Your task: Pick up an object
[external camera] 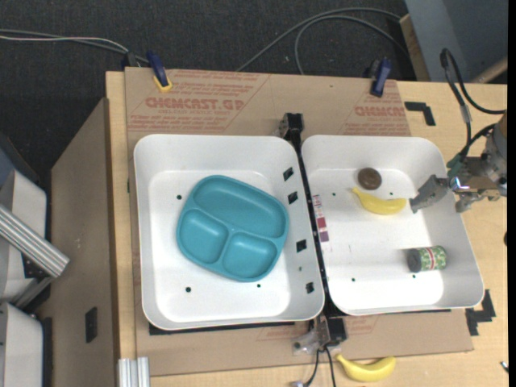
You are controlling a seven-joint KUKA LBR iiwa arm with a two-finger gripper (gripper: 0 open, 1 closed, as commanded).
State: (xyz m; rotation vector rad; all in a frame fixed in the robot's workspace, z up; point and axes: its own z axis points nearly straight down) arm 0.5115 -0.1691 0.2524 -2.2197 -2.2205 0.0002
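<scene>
In the right bin (451, 293) lie a yellow banana (380, 205), a small brown round object (369, 177) just behind it, and a green can (426, 259) on its side near the front right. My gripper (445, 198) hangs over the bin's right side, right of the banana and above the can. Its fingers (424, 194) are spread open, and nothing is between them.
The left bin (153, 176) holds a teal divided plate (232, 228). A black divider (302, 208) runs between the two bins. A second banana (368, 368) lies on the bench in front of the bins. Cables trail behind the cardboard base.
</scene>
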